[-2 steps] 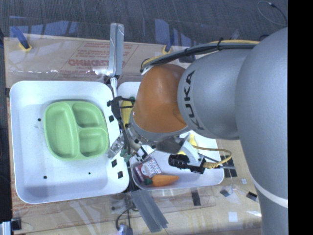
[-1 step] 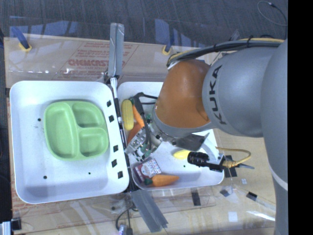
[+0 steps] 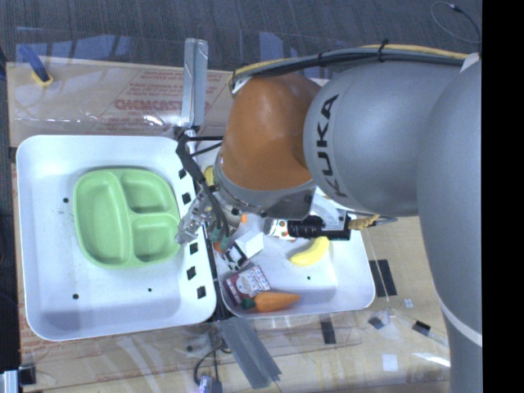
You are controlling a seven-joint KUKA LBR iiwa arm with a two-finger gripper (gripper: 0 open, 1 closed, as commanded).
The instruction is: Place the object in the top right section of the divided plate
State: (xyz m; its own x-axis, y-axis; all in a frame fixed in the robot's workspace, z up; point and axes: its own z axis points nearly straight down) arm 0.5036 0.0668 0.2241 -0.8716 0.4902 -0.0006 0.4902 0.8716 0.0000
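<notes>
Whether the fingers of the gripper are spread or closed cannot be told: they sit as a small metallic cluster under the wrist, partly covered by the arm and its orange band. Nothing can be seen between them. The gripper hangs over the seam where the two bins meet, just beside the right edge of the divided plate.

That bulky arm covers most of the right bin, so part of its contents are hidden. Loose things lie in the part of it that shows (which one is meant for the plate cannot be told): a yellow banana close under the wrist, an orange carrot near the front wall, and a small printed packet touching the carrot's upper side. Some small coloured bits beside the gripper are too blurred to name.

The plate is pale green, with rounded corners, one long section on its left and two smaller ones on its right. It lies flat in the left bin, and its top right section holds nothing.

Both bins are white and shallow and sit on a bench covered with clear sheeting over red printing. A grey strip stands behind the seam, and dark floor lies beyond.
</notes>
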